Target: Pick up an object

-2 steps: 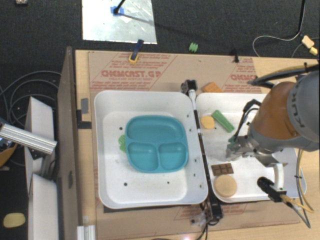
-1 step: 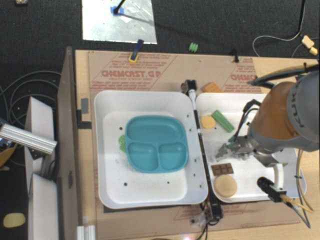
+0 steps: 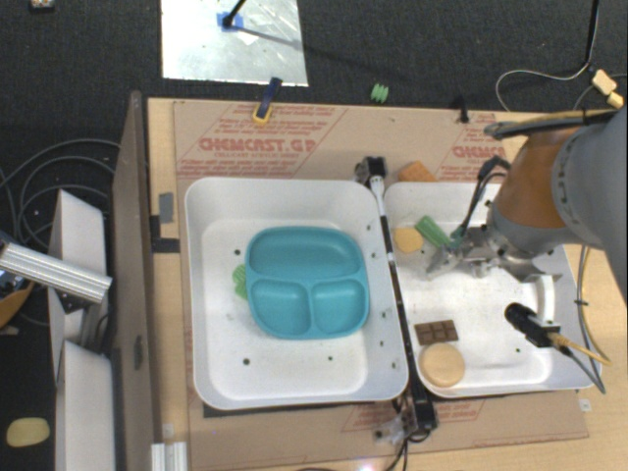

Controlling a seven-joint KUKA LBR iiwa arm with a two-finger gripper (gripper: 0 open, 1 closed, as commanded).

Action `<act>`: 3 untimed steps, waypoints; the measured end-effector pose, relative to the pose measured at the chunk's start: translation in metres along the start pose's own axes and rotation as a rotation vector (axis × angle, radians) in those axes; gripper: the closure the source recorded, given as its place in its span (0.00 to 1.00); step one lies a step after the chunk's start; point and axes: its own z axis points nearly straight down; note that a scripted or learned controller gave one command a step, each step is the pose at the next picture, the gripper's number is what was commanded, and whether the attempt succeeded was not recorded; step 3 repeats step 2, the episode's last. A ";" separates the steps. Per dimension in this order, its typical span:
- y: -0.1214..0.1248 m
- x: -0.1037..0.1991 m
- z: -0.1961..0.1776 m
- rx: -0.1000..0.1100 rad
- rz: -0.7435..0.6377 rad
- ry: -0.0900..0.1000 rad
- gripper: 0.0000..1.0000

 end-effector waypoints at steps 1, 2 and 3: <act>0.095 0.015 -0.001 -0.004 -0.004 0.002 0.00; 0.092 0.013 -0.011 0.001 -0.004 0.000 1.00; 0.092 0.013 -0.011 0.001 -0.004 0.000 1.00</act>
